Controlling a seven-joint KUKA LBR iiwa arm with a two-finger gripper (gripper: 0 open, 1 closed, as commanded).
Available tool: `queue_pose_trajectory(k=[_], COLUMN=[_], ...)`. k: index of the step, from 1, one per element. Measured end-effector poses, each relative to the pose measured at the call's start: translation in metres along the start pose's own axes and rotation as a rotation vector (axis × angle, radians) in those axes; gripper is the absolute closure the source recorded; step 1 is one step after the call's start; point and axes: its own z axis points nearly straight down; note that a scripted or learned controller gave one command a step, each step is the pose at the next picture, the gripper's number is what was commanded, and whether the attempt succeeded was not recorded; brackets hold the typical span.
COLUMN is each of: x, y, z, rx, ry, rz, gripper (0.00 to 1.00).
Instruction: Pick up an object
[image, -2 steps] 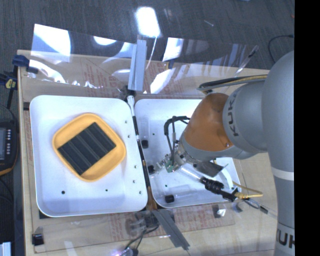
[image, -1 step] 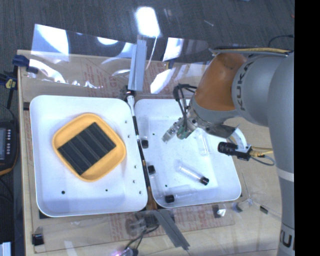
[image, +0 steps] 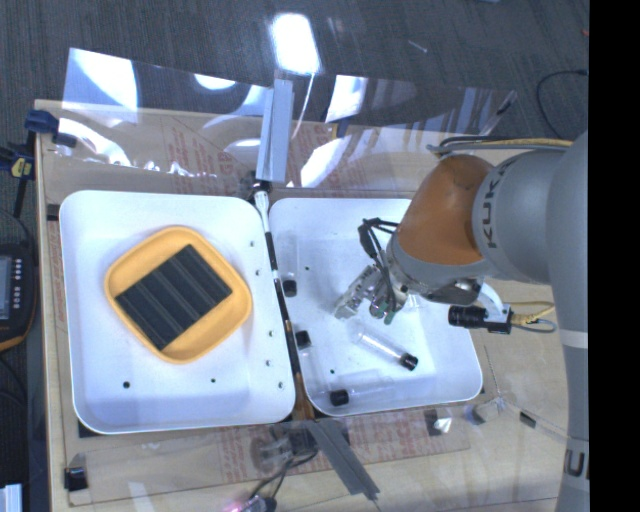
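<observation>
Two white bins (image: 75, 300) on a wooden bench (image: 500, 410); dark carpet (image: 150, 30) beyond

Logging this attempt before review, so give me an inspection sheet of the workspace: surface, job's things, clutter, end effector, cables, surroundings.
Surface: two shallow white bins, left bin and right bin, side by side on a wooden bench.
Job's things: clear tube with dark cap lies in the right bin; yellow-orange pad with dark ribbed panel lies tilted in the left bin.
Clutter: small dark piece near the right bin's front edge.
End effector: end effector low over the right bin, just above the tube; finger state unclear.
Cables: black loop at the wrist.
Surroundings: clear sheet behind the bins, glare on it.
</observation>
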Motion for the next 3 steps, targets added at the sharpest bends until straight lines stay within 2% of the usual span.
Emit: queue_pose_trajectory(k=[1, 2, 3], x=[0.001, 0.024, -0.028], y=[0.074, 0.040, 0.073], z=[-0.002, -0.002, -0.129], rx=[-0.002, 0.004, 0.000], ry=[-0.007, -0.008, -0.009], rz=[0.179, -0.482, -0.965], gripper=[1.00, 1.00, 1.00])
